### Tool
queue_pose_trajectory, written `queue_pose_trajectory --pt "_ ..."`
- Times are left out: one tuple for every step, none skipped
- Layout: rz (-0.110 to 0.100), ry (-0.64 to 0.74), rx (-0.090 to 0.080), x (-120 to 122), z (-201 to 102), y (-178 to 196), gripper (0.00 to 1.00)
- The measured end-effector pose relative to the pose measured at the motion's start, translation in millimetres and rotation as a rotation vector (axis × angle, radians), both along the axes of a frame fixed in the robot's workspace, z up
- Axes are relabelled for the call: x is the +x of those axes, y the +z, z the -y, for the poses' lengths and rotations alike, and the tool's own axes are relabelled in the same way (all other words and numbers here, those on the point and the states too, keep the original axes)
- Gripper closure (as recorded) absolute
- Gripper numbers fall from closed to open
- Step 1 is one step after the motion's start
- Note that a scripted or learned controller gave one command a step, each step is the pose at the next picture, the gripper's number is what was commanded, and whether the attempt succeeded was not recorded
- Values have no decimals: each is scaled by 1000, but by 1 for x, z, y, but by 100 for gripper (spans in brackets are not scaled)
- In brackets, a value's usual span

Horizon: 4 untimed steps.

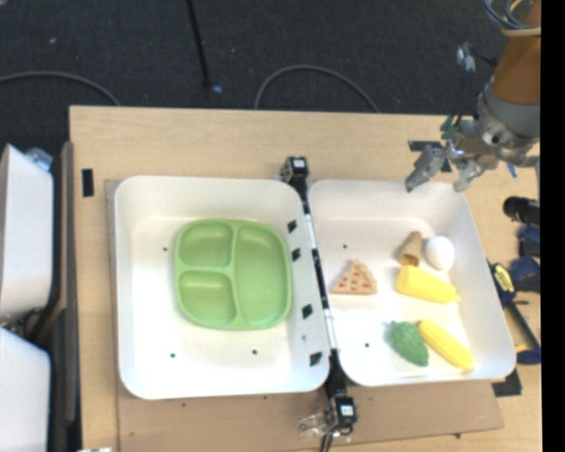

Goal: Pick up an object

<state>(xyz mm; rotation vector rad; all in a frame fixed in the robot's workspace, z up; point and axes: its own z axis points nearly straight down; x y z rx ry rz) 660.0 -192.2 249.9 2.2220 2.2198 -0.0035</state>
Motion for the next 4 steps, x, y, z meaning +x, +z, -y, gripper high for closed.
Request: queue_pose_trajectory --pt "-1 4 0 10 3 -52 0" --pt "0 3 0 10 3 -94 0" --pt "7 6 -3 12 4 -79 100" --pt "7 2 0 11 8 -33 100"
